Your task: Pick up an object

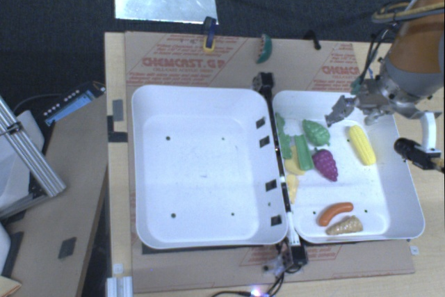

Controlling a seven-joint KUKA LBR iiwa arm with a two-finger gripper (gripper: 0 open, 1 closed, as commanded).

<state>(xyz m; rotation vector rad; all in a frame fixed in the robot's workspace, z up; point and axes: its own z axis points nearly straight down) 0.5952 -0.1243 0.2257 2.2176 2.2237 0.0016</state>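
Several toy foods lie in the right bin (407, 209). A yellow corn cob (361, 144) is near the right wall, with purple grapes (325, 165) to its left. A green leafy vegetable (315, 132), a green pod (302, 151) and a yellow piece (295, 167) crowd the left side. An orange sausage (336, 212) and a tan pastry (345, 225) rest near the front. My gripper (357, 113) hangs open over the bin's back part, just above the corn and right of the green vegetable, with nothing between its fingers.
The left bin (201, 163) sits beside the right one, joined by a black hinged divider (274, 156). A yellow clamp (209, 35) and a green clip (265, 46) hold the cardboard at the back. A black part of the arm (417, 151) overhangs the right rim.
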